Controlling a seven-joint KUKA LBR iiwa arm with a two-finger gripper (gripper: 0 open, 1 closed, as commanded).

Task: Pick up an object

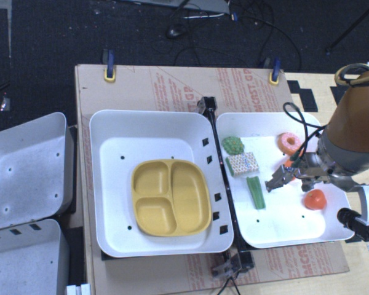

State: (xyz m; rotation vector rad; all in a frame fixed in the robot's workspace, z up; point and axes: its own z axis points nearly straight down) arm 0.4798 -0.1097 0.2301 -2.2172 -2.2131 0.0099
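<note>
Over the right bin, the gripper is hung just beside the green stick, presumably as the pick target; its clench cannot be told.

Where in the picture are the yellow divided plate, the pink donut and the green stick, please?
yellow divided plate (171, 197): camera view, on the ridge where its compartments meet.
pink donut (288, 142): camera view, on its frosted ring.
green stick (256, 192): camera view, at mid-length.
</note>
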